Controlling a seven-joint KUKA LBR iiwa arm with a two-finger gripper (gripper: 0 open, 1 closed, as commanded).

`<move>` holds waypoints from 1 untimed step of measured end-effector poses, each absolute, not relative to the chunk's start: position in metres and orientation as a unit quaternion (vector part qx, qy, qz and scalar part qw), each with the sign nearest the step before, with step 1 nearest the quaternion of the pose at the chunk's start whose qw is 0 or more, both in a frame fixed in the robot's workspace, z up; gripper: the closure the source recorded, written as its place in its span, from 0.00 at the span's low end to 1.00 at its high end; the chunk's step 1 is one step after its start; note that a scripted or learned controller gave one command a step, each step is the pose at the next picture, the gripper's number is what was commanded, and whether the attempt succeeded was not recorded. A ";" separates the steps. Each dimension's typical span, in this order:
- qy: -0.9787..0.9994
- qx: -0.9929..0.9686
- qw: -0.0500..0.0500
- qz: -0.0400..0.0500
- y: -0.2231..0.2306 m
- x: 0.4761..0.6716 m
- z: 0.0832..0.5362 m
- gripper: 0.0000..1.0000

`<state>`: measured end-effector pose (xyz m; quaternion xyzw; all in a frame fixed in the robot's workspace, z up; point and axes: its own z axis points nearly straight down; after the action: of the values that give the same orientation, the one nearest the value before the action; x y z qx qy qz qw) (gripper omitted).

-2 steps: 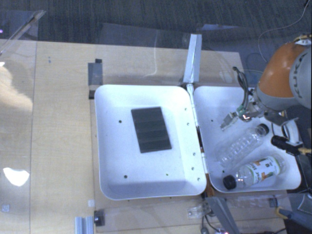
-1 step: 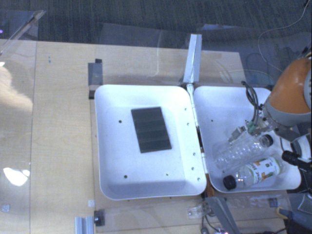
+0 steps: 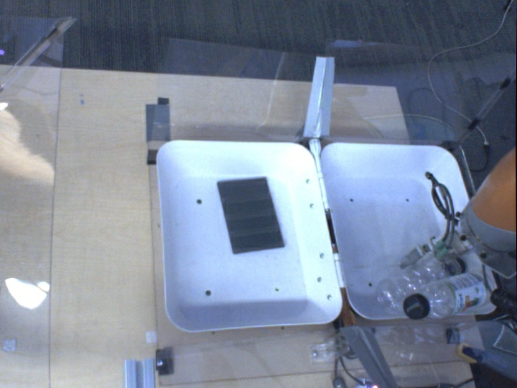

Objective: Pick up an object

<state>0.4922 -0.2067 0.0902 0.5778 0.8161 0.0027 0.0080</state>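
We see the arm (image 3: pixel 497 204) entering from the 3 o'clock edge, its orange band uppermost and grey housing below. The wrist angles down toward 7 o'clock. The gripper (image 3: pixel 432 257) sits low at roughly 4 o'clock.

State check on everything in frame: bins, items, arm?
Left bin: holds a dark pad.
Dark pad: lying flat, near the bin's middle.
Right bin: holds a bottle.
Clear bottle: on its side, black cap on, at the near right corner.
Arm: low over the right bin, just above the bottle.
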 end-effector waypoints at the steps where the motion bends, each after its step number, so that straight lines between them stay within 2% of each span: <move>1: 0.817 0.577 0.014 0.006 -0.205 0.498 0.104 1.00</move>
<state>0.4975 -0.2049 0.1035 0.5768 0.8168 0.0060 0.0139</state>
